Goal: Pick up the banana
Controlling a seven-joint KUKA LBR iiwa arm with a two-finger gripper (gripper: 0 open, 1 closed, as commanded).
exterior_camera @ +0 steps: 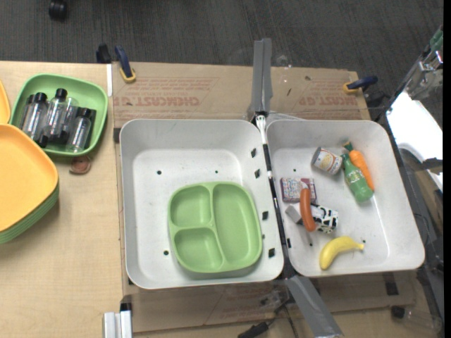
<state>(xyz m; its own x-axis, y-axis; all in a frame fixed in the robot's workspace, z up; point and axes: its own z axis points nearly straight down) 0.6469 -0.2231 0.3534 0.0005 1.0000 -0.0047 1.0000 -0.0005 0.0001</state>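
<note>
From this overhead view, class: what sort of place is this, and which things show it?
Probably a robotics lab test bench: two white bins clamped to a cardboard-covered table, toy food like a banana, and office carpet.

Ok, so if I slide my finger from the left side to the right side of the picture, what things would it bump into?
Orange plates → green tray of little bottles → green divided plate → small pink packet → black-and-white cow toy → banana → green bottle.
</note>
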